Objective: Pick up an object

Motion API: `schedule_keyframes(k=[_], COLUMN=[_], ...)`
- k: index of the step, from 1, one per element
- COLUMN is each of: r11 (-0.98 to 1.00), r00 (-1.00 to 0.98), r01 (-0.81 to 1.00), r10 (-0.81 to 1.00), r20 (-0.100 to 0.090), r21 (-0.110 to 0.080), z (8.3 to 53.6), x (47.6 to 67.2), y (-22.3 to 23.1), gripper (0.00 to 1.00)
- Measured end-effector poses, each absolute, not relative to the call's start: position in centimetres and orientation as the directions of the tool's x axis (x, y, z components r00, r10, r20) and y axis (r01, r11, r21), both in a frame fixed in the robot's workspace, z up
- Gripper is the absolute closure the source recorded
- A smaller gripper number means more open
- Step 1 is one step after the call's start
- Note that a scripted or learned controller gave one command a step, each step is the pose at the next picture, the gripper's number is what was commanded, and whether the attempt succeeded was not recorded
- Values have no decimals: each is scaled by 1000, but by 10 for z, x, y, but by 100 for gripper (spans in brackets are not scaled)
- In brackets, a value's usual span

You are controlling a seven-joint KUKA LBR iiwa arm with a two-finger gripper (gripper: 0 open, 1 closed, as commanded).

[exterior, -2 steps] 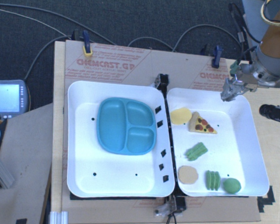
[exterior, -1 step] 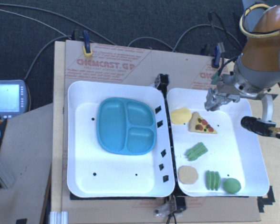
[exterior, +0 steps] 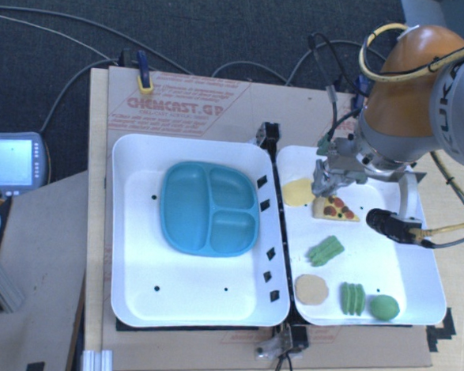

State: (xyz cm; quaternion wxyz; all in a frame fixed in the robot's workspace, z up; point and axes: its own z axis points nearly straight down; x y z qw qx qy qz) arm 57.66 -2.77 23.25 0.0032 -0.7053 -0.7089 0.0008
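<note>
Right bin point(exterior: 420, 269) holds a pizza slice point(exterior: 343, 213) partly hidden under the arm point(exterior: 395, 113).

The gripper point(exterior: 324, 187) covers the upper left corner of the pizza slice point(exterior: 339, 211) just below it and the right edge of the yellow disc point(exterior: 296, 193) at its left.

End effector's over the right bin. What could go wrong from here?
1. The end effector hangs between the yellow disc and the pizza slice, which lie close together; it may catch neither cleanly or push one aside.
2. Both look flat against the floor of the right bin, so a grasp could slip off.
</note>
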Motion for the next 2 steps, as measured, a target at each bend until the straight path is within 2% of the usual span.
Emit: schedule_keyframes(k=[1, 2], r11=[5, 5], r00=[-5, -5], r01=[1000, 1000], r10=[1000, 1000], r20=[3, 3], r21=[-4, -6], z=[241, 227], x=[550, 531], y=[19, 71], gripper=[100, 100])
